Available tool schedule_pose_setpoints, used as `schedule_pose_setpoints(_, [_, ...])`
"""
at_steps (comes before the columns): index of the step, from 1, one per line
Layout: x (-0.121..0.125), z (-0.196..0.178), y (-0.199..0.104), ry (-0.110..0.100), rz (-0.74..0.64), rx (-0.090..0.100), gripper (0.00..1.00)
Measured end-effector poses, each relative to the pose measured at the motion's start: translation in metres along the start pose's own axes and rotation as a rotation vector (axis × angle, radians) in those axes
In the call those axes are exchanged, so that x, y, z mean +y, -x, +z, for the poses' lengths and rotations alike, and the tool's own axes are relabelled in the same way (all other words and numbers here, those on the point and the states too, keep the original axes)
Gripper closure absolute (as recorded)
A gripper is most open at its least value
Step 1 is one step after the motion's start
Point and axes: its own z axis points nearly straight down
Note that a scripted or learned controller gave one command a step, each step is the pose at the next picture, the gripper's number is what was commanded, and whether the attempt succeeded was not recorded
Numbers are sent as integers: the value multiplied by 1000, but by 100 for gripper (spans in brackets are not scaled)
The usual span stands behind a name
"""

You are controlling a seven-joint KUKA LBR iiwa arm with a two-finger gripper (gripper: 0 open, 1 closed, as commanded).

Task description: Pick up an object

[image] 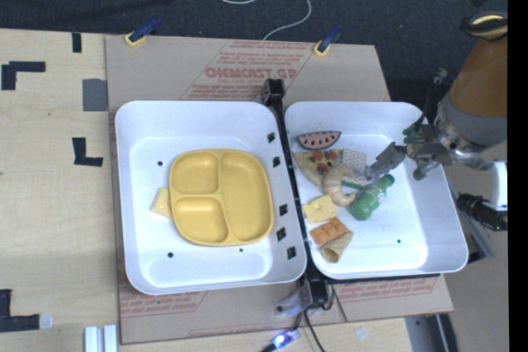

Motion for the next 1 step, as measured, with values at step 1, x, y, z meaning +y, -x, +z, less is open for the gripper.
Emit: schedule_pose_setpoints(1, [3, -7, 0, 12, -4, -2, 0])
